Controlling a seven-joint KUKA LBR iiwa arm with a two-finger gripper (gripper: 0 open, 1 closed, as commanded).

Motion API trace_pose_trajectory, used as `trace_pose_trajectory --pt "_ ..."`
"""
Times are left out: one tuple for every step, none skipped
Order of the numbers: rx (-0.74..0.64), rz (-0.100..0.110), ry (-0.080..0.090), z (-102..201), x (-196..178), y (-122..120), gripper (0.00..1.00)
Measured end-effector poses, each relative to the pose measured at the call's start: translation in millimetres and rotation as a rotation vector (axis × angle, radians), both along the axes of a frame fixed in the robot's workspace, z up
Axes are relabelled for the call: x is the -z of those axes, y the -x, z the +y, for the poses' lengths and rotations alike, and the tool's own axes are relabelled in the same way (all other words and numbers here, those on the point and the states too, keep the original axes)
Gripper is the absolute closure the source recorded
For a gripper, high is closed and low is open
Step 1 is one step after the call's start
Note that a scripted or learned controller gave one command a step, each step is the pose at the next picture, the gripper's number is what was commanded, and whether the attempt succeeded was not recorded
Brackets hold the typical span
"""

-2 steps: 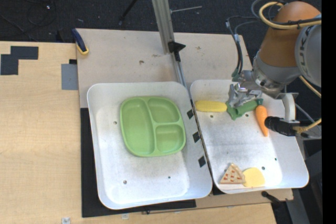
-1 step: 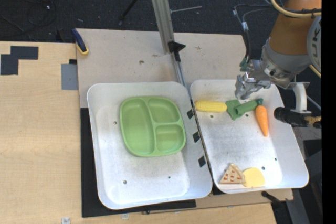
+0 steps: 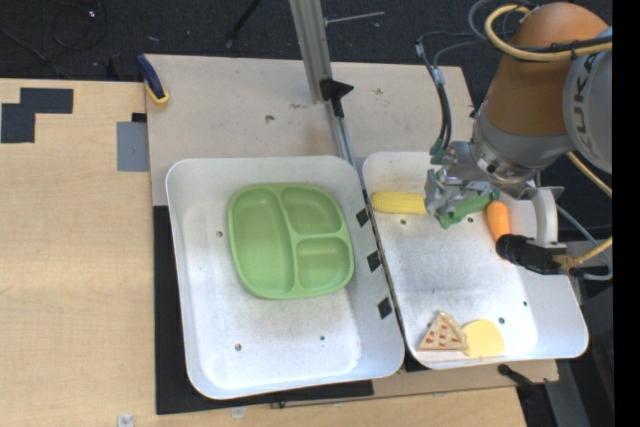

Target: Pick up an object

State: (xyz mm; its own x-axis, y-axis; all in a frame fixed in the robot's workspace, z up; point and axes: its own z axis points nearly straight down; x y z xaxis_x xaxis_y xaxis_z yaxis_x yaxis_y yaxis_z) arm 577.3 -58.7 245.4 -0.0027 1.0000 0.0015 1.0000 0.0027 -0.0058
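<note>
Right bin: yellow corn-like piece at upper left, just beside end effector; whether its grip is open or closed cannot be told. Orange carrot to its right. Pizza slice and yellow wedge at front. Left bin: green divided plate.
</note>
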Motion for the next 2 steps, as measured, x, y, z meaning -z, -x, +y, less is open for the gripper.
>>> trace_pose_trajectory --pt "-0.001 0.0 0.0 49.6 15.0 21.5 1.0" --pt "-0.001 0.001 0.0 95.9 27.5 47.4 1.0"
